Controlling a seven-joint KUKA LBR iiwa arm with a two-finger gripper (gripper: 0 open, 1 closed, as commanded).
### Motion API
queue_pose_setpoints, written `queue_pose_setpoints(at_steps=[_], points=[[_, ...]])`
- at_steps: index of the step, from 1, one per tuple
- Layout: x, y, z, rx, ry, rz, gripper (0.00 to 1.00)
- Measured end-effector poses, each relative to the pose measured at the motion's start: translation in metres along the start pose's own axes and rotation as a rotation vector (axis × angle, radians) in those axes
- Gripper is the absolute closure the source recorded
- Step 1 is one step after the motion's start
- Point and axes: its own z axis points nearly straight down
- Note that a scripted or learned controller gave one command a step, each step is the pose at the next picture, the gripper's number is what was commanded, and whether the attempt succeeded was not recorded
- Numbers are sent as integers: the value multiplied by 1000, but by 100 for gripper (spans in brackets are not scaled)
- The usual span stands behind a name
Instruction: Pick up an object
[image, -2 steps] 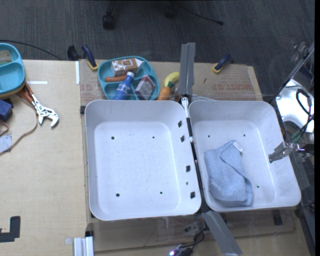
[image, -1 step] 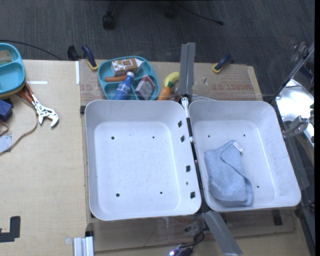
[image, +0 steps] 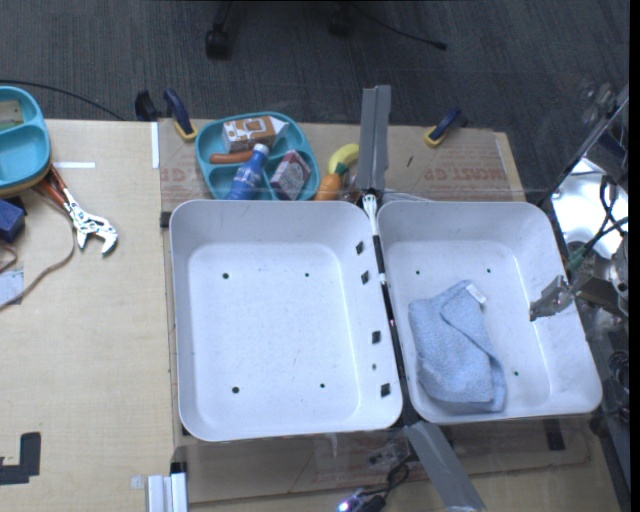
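A crumpled light-blue cloth (image: 456, 347) lies in the right bin (image: 500, 235), in its front-left part, with a small white tag at its top. My gripper (image: 549, 300) hovers at the bin's right wall, pointing left, about a hand's width right of the cloth and apart from it. Nothing shows in it. The rest of the arm is mostly cut off at the right edge of the view.
The left bin (image: 200, 330) stands beside the right one, with a grey divider post (image: 374, 130) behind their joint. A teal tray (image: 215, 170) of small items sits behind the left bin. A wrench (image: 88, 226) lies on the bench at left.
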Motion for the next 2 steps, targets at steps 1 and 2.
queue_pose_setpoints(at_steps=[1,2], points=[[-10,8,17,1,0,202,0],[27,7,73,1,1,72,0]])
